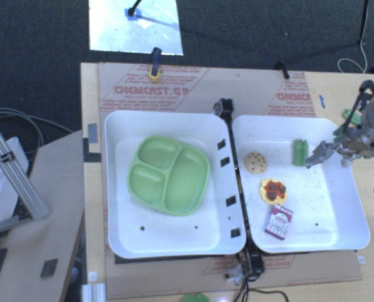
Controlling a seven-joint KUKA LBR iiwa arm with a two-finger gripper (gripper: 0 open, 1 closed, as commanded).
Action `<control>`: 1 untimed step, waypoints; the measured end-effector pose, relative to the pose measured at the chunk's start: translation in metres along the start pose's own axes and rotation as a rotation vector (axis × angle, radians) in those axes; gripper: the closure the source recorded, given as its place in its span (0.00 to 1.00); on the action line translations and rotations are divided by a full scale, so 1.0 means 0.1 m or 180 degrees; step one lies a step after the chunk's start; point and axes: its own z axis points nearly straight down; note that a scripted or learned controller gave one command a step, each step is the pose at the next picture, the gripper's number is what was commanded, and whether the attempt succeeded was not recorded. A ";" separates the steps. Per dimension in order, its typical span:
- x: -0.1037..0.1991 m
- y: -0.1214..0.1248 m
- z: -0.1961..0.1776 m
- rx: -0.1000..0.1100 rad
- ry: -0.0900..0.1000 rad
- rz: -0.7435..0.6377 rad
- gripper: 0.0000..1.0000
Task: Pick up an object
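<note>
Camera view shows the jaws of the gripper low over the right bin near its right edge, their spread impossible to tell, with the green block just beside them. 3 more things lie toward that bin's left side: a cookie, a yellow and red toy and a small red packet. A green divided plate sits in the left bin.

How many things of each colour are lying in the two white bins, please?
Green: 2, the divided plate in the left bin and the small green block in the right bin
Tan: 1, the cookie
Yellow and red: 1, the small pizza
Red and white: 1, the little packet
Total: 5
</note>
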 end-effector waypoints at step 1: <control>0.68 -0.25 1.57 0.0028 0.0017 -0.0016 0.00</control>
